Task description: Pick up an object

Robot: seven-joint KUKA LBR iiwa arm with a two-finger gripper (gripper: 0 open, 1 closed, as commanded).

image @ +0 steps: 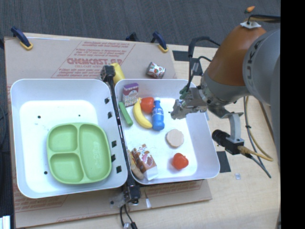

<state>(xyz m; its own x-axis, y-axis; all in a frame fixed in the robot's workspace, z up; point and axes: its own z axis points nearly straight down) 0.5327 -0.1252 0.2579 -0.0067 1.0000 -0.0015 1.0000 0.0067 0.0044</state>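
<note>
The right bin (206, 142) holds a banana (141, 116), a blue bottle (157, 115), a red item (147, 104), a purple and white carton (130, 93), a green stick (125, 113), a tan round disc (175, 138), a red tomato-like item (179, 161) and a brown snack pack (142, 162). My gripper (180, 109) hangs over the bin's right part, just right of the blue bottle and above the tan disc. Nothing shows between its fingers.
The left bin (24, 128) holds a green divided plate (78, 152). A small red and white carton (156, 70) and a yellow item (116, 73) lie on the cardboard behind the bins. The orange-banded arm (238, 56) fills the upper right, with cables trailing right.
</note>
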